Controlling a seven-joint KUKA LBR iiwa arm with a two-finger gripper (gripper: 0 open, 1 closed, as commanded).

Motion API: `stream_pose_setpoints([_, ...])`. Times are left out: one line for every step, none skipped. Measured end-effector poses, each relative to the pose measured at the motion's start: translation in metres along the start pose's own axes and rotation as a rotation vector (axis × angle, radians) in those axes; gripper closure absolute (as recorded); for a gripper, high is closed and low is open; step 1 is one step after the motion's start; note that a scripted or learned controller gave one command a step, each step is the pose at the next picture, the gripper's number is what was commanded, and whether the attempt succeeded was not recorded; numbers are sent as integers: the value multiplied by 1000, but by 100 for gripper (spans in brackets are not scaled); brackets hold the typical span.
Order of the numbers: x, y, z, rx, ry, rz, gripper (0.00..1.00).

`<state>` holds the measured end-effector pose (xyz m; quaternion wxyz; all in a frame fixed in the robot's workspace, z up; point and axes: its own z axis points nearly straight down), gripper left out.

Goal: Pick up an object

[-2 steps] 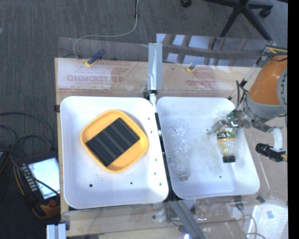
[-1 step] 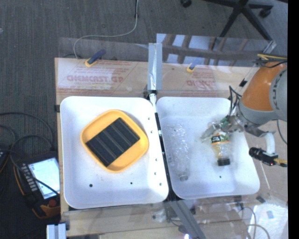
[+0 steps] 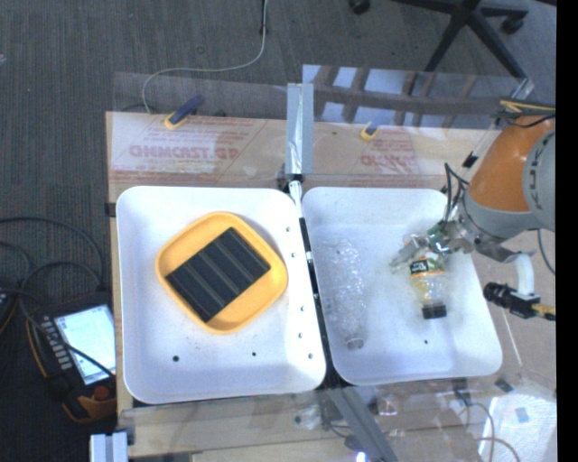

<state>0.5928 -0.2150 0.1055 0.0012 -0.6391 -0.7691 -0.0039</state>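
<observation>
Bottles lie in the right bin, a yellow tray in the left.
Yellow tray [image 3: 221,271] fills the left bin [image 3: 144,361]; a clear bottle [image 3: 345,293] lies mid right bin [image 3: 470,356]; the hand [image 3: 417,251] hovers touching a small bottle [image 3: 430,287], its opening impossible to judge. Best centre over that bottle before closing.

Dark grey carpet [image 3: 54,108], black chair base [image 3: 470,23], trailing cables [image 3: 54,244]

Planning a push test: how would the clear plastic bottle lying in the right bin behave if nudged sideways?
The clear bottle lies on its side, so it would probably roll rather than slide. It looks see-through and empty, so likely light and easily shoved. Its crinkled look suggests thin walls that may dent under a squeeze.
</observation>
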Motion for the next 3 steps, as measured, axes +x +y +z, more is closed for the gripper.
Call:
stream_pose_setpoints([-7,12,-35,5,-7,32,100])
stream_pose_setpoints([49,59,-78,5,-7,3,100])
stream_pose_setpoints([48,57,-45,8,-9,-13,100])
